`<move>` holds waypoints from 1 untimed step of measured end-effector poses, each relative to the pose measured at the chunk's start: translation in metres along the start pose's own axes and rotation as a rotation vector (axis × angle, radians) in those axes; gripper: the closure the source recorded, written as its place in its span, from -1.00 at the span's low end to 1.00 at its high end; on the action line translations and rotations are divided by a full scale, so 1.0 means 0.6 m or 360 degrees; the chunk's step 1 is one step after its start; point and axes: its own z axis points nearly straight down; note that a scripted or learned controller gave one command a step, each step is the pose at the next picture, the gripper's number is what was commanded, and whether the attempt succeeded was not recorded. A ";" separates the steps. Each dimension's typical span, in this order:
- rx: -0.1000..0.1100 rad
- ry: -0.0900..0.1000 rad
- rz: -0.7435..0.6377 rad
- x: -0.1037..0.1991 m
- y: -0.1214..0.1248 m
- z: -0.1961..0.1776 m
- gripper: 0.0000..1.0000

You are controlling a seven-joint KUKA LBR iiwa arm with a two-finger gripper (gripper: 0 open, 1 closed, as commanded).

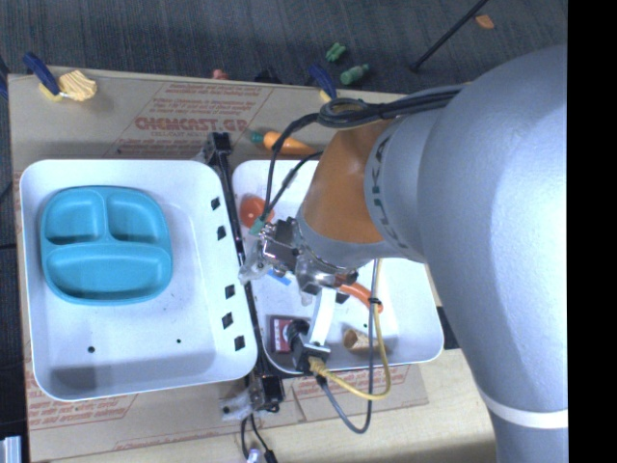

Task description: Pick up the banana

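We judge the banana light, a little soft and smooth-skinned, best taken across its middle. Its look and place we cannot tell, the grey arm covering much of the right shallow white bin. The two-finger gripper hangs toward that bin's 9 o'clock edge; apart or together, we cannot tell.

- A robot test lab rather than a home or shop: a large grey arm with an orange band reaches over a bench.
- Red-printed cardboard covers the bench top, with blue clamps at its far edge.
- Two shallow white bins sit side by side on it.
- Beyond the far edge, dark carpet is strewn with small toys, near a black stand leg.
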 end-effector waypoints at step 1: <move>-0.0007 -0.0002 -0.0642 0.051 0.019 -0.143 -1.00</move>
